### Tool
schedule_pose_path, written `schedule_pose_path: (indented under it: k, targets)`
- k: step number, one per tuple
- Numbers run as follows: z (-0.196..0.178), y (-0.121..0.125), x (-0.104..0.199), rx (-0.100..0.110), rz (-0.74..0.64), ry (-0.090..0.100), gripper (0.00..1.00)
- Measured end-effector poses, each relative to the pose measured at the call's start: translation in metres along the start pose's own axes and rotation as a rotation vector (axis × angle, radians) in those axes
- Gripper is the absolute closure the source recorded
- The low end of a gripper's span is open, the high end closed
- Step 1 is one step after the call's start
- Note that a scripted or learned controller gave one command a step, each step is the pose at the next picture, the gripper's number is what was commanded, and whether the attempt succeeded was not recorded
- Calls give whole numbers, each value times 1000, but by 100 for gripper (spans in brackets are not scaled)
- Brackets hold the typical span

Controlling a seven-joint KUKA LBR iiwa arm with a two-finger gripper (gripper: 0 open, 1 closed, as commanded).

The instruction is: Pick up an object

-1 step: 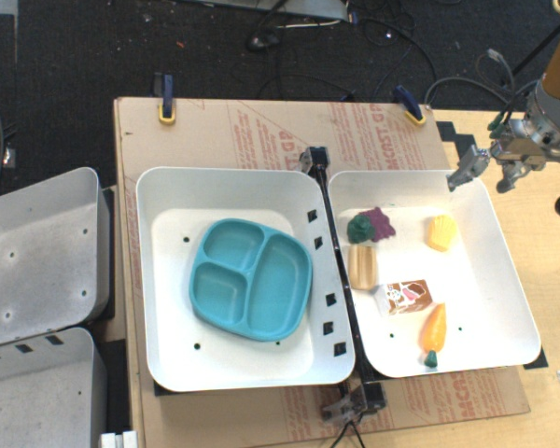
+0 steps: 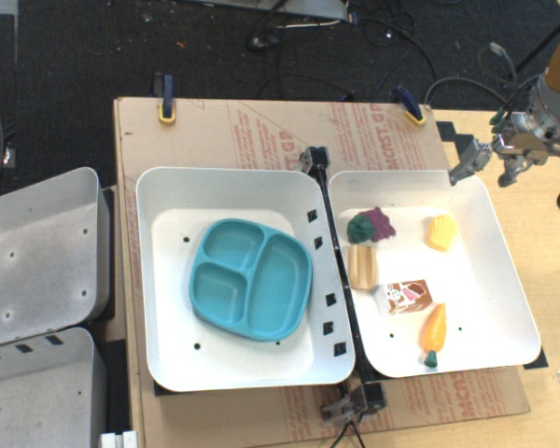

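Surface (image 2: 224,119): brown board carrying two white bins. Left bin (image 2: 159,203) holds a teal divided plate (image 2: 252,278). Right bin (image 2: 504,278), landmark: inside it, wood block (image 2: 362,267) near its left wall, carton (image 2: 409,297) mid-floor, carrot (image 2: 433,329) toward its near edge, yellow piece (image 2: 441,232) and green-purple piece (image 2: 371,225) toward its far edge. Gripper (image 2: 485,163) hovers above the bin's far right corner, fingers spread, nothing between them.
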State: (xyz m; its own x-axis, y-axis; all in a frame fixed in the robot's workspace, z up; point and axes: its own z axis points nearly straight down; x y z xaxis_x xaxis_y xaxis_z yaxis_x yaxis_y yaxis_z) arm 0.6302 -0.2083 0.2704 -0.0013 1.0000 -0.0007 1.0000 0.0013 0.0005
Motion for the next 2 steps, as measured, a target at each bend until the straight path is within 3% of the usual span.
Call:
schedule_pose_path:
  k: [2]
  targets:
    - [106,-2,1,3,2,0,0]
